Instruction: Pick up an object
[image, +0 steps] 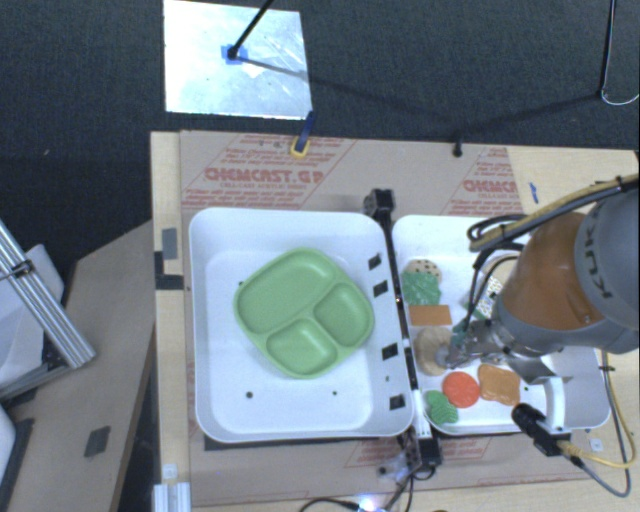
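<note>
The jaws (462, 347) are seen lowered into the right bin (592, 408), over a beige round piece (432, 347); their opening cannot be told, nor any hold; an orange disc (461, 388) lies just below them, a tan block (498, 383) beside it; a green divided plate (303, 312) rests in the left bin (215, 300).

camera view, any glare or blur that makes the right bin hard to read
Camera view: strongest glare is on the shiny silver sheet above the bench, away from the bins. The right white bin is evenly lit but soft; the small items are slightly blurred, though the round orange-red piece and green leafy piece read by colour. The grey-and-orange arm covers the bin's right part and shades the gripper.
</note>
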